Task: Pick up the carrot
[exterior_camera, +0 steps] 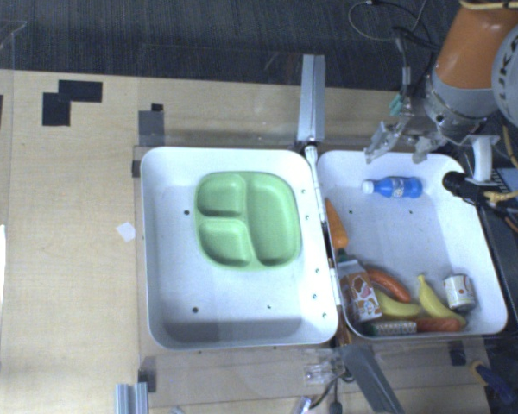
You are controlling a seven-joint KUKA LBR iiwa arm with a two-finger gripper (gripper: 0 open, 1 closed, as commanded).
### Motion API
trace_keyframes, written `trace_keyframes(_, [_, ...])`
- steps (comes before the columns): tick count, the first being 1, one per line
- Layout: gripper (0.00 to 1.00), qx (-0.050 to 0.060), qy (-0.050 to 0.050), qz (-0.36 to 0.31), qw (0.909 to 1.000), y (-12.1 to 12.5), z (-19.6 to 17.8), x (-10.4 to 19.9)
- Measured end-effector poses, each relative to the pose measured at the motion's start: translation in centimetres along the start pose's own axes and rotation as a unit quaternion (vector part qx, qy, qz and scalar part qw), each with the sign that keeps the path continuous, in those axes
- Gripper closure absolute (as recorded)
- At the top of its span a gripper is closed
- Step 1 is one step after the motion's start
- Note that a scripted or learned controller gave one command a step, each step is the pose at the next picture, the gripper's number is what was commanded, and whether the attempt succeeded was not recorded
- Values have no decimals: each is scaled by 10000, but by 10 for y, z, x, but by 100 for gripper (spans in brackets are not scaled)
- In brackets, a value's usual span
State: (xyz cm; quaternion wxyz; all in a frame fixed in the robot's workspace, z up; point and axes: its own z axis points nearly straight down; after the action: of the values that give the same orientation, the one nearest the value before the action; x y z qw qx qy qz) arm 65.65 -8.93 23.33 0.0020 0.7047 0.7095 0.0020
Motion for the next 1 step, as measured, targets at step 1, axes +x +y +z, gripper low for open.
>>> trace_keyframes(1, [0, 16, 0, 606, 9982, -35, 131, -22])
